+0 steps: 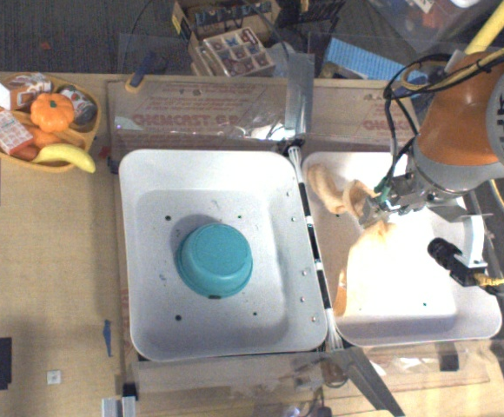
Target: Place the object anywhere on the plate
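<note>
The pale tan object [324,186] lies in the upper left corner of the right bin [426,320], close to that bin's left wall. The bright glare there washes out its outline, so its shape is hard to read beyond a curved, rounded form. Just to its right sits a second tan lump [356,196]; whether it is part of the same thing or a separate piece cannot be told. The gripper [381,211] is low over this same corner, right beside that second lump and perhaps touching it. Glare and the wrist's own bulk hide its tip, so I cannot tell how wide it stands or whether it has hold of anything. Above it the arm [465,129] comes in from the right, its orange band over the bin's upper right edge, with dark cables looping around the wrist. A black fitting [448,254] hangs over the right part of the bin. In the left bin [148,189] the teal round dish [215,259] rests a little below the middle of the floor, well apart from the tan object and with the two bins' walls between them. Behind both bins runs a strip of cardboard [200,115] covered with clear plastic. Well apart, at the bench's upper left corner, a yellow tray [0,146] holds an orange toy pumpkin [52,111], a yellow banana [65,155] and a few small boxes.
</note>
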Robot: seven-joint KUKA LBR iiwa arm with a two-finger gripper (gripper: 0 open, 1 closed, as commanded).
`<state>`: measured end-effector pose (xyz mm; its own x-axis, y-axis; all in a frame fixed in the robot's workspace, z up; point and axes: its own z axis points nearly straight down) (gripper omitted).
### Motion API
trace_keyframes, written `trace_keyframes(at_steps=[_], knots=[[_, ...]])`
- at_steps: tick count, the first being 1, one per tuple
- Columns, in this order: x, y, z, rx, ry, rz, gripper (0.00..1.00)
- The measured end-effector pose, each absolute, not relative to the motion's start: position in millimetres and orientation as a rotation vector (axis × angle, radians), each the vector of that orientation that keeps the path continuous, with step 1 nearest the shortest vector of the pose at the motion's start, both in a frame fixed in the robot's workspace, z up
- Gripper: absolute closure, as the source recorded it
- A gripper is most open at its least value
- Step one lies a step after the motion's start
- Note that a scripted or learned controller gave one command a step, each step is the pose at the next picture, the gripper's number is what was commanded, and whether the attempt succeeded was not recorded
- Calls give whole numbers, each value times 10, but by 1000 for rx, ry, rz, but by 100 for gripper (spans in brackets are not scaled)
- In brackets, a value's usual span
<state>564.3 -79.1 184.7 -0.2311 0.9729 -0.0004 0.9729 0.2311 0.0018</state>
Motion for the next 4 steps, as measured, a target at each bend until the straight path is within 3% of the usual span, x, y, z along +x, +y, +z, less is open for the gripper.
trace_keyframes(at_steps=[1, 4], knots=[[5648, -806, 2247, 1949, 2462, 0, 100], [5606, 599, 2260, 227, 3128, 4, 100]])
